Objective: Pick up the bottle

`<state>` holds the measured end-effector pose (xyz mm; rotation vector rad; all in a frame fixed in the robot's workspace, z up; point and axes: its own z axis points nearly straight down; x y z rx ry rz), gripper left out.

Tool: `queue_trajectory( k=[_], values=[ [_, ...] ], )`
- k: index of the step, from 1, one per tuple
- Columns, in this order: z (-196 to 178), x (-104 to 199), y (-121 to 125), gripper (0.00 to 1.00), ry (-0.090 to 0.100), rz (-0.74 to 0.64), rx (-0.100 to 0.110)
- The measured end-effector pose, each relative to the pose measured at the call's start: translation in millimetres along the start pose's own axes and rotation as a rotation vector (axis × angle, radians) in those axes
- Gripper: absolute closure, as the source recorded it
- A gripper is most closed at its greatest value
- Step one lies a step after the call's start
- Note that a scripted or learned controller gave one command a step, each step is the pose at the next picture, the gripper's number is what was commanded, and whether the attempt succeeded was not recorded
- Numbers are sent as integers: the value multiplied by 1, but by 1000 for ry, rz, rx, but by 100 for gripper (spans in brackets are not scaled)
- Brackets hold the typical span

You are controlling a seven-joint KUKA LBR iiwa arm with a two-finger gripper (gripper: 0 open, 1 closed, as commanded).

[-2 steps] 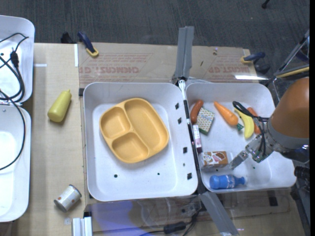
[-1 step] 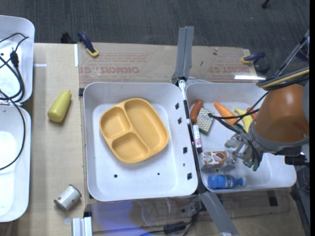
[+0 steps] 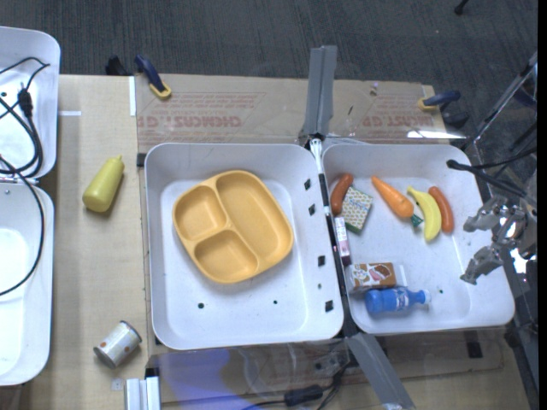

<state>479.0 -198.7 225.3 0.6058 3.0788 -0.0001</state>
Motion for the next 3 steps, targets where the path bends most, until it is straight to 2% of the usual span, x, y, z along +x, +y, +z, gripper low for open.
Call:
queue_trajectory(
  k=[1,2,3],
  values=[
    [120,15,39,0,-5,204,0],
    [125,29,90,0,-35,33,1],
    [34,62,152,0,2,-86,0]
  ],
)
